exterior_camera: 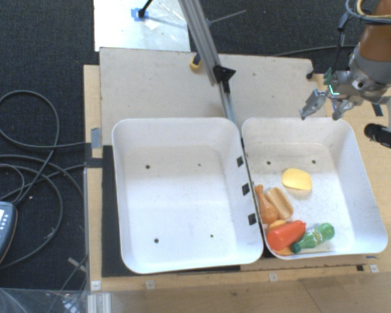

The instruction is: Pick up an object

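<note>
Gripper [324,104] hangs above far rim of right bin [362,168], fingers spread apart, nothing between them. Candidate objects lie huddled at bin's near-left corner: yellow piece [297,179], hot dog [279,203], red pepper [287,234], green bottle [313,237]. Well apart from gripper; likely staging before descent.

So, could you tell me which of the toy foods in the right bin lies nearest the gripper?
The pale yellow piece: it lies alone toward the middle of the right bin, closest to the gripper, while the others crowd the near left corner.
</note>
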`<state>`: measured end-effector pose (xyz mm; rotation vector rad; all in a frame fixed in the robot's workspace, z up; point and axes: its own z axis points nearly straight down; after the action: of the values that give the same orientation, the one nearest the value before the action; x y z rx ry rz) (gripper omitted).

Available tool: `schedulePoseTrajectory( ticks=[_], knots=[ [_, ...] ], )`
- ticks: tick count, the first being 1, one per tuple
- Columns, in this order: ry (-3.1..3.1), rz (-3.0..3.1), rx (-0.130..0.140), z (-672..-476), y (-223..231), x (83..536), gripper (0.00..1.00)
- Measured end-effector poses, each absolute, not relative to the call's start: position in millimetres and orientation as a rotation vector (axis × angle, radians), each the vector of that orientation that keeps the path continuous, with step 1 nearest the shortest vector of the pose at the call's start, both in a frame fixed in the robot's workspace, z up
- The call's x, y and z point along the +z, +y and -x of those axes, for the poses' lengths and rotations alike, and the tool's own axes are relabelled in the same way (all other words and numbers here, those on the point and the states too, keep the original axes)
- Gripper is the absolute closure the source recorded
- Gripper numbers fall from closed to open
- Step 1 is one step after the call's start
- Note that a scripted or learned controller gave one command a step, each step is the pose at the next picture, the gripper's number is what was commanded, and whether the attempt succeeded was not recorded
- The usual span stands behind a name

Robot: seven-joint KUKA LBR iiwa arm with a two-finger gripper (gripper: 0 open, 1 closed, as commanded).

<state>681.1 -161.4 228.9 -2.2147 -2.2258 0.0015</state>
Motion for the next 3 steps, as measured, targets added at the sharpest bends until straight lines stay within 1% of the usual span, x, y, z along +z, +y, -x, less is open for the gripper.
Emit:
schedulePoseTrajectory(
  ticks=[1,3],
  knots=[
    [-2.231,2.215,-0.001,-681.9,-161,232,0.00],
    [-2.228,2.213,0.002,-692.5,-156,143,0.00]
  ],
)
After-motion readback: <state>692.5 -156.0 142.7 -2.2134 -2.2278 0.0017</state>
